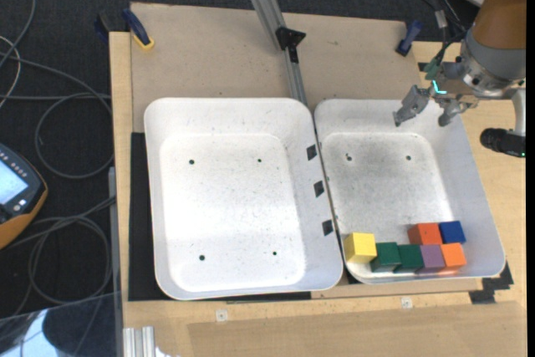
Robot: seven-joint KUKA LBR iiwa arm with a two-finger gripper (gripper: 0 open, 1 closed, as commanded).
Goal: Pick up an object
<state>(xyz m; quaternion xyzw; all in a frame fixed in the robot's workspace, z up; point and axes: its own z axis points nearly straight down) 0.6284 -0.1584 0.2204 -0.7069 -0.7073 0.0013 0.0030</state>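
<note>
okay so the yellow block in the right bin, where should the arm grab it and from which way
Take the yellow block from straight above, probably across its near and far faces: its right side seems to touch the green block, and the right bin wall crowds its left. The end effector hovers open at the far rim.

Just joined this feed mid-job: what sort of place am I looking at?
Likely a robotics lab test bench: two white bins on a clamped board, coloured blocks in the right one, loose cables on dark carpet.

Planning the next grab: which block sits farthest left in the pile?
The yellow block, at the left end of the cluster in the right bin, beside the green ones.
</note>
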